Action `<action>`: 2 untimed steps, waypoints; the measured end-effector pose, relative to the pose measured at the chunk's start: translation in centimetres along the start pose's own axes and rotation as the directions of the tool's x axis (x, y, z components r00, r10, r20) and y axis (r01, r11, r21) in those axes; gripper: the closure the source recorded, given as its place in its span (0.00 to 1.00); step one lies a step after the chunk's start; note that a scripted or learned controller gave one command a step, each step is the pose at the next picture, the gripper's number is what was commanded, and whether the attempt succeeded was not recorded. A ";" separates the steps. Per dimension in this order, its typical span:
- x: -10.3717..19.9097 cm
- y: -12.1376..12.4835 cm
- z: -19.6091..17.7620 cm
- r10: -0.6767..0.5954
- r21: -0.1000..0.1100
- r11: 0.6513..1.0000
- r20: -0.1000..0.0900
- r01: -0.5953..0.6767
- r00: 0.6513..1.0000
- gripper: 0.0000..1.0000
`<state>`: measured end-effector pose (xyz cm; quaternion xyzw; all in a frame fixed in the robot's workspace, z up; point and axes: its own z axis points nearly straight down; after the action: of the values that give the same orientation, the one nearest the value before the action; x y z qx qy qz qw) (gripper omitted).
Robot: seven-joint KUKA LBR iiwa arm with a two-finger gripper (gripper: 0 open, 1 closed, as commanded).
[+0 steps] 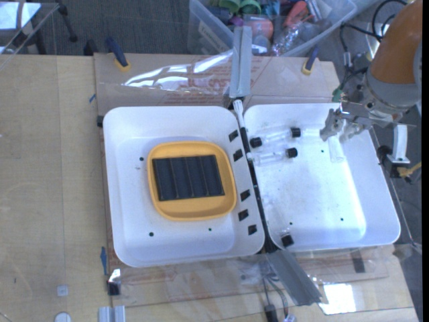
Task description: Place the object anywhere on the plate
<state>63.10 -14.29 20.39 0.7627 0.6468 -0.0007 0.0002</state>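
While one yellow plate (192,179) sits in the left bin (127,233), the tool (333,127) hovers, grip state unclear.

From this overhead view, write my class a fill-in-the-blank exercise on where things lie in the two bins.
1. The yellow plate lies in the ______ bin as the camera sees it.
2. The dark slab lies ______ the plate.
3. The two clear tubes have caps coloured ______.
4. The gripper hangs over the ______ bin as the camera sees it.

Missing words: left; on; black; right
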 end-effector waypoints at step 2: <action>9.3 -9.8 2.0 -0.514 0.002 0.858 -0.004 0.514 0.858 1.00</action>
<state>54.98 -3.47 18.40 0.5627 0.8266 -0.0004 -0.0022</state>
